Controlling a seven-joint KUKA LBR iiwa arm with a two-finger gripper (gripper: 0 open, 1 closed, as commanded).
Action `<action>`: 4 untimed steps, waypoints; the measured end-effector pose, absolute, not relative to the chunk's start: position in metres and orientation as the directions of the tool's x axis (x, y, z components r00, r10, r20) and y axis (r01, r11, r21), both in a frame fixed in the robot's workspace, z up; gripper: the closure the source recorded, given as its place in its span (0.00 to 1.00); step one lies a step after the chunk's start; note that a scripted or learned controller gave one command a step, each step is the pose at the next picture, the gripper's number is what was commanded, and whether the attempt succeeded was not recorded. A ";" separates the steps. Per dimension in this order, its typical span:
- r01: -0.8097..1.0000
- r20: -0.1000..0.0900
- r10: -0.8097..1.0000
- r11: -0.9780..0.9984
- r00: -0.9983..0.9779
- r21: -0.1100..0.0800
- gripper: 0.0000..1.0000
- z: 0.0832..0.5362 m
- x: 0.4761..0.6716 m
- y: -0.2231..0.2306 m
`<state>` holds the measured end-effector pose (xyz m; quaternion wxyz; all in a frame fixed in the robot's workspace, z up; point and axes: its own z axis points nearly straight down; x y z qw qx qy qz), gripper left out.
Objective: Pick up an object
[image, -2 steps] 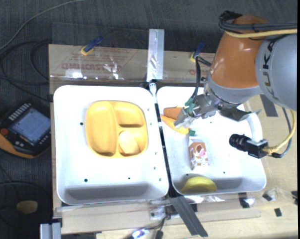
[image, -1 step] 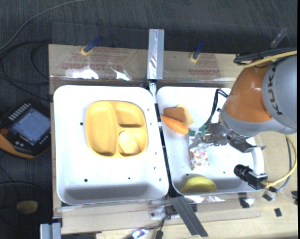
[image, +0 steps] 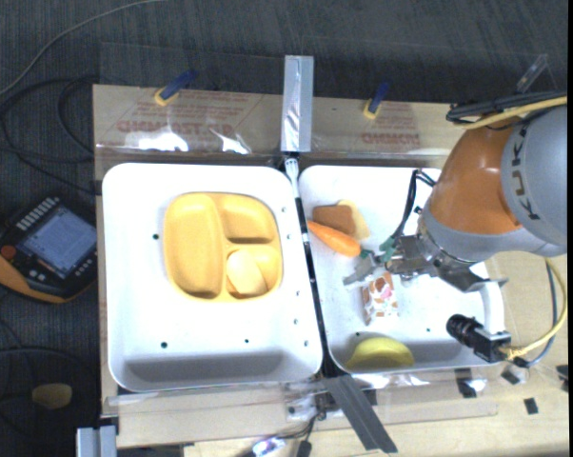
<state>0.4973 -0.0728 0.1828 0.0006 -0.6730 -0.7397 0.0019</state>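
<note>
The right bin [image: 437,324] holds an orange carrot [image: 333,240], and a tan wedge like a piece of bread [image: 344,216] lies just behind it. A small white and red packet [image: 381,299] lies near the bin's middle. At the front wall sits a yellow rounded fruit [image: 381,352]. My gripper [image: 365,268] hangs low over this bin, between the carrot's right end and the top of the packet, close to both. Nothing visibly rests in its grasp. The grey and orange arm [image: 486,198] covers the bin's right side.
A yellow divided tray [image: 220,244] fills the middle of the left bin [image: 139,350]. A raised ridge [image: 306,274] separates the two bins. To the left of the bench, a control pendant [image: 44,248] lies on the dark floor.
</note>
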 end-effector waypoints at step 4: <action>1.000 -0.004 1.000 -0.011 0.011 -0.003 1.00 0.263 0.512 -0.039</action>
